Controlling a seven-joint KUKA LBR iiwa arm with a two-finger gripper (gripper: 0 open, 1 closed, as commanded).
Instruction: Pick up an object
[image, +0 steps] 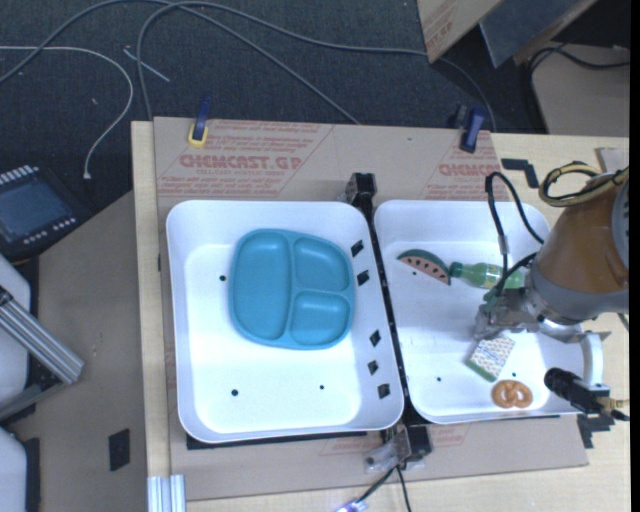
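In the right bin (440, 400) lie a watermelon slice (424, 267), a green bottle (476, 273) on its side, a white patterned packet with a green edge (491, 356) and a brown pretzel (512, 394). My gripper (498, 322) hangs low over the right half of this bin, directly above the top end of the patterned packet and just below the bottle's right end. The wrist and the orange band (590, 250) hide the bin's right side.
The left bin (200, 300) holds a blue divided plate (292, 288). A black divider with clips (374, 300) runs between the bins. Black cables (505, 215) loop over the right bin's far corner. A black fitting (572, 386) sticks out near the pretzel.
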